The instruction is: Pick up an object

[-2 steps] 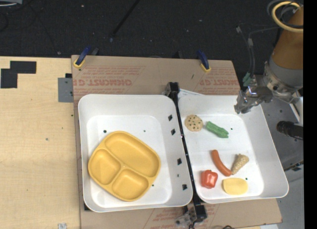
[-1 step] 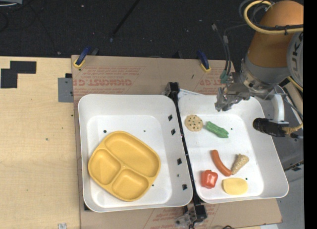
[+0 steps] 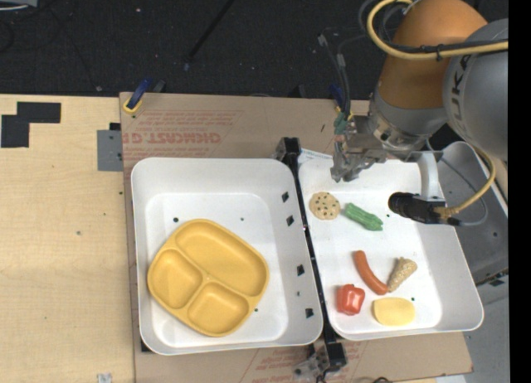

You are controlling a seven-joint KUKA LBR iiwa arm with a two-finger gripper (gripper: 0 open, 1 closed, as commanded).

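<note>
Cookie is lying in the right bin, just below-left of the hand, which is hovering over the bin's upper edge; its grip I cannot tell.

You see a yellow tray in a white bin; beside it a tan, dark-speckled cookie, green bean, orange-red sausage, red pepper, pale yellow slice.

One printed marking noted: red lettering on the brown cardboard sheet under the bins, along its far edge, upside down and mirrored. It appears to read "CHEMCAST GP", though not with certainty.
</note>
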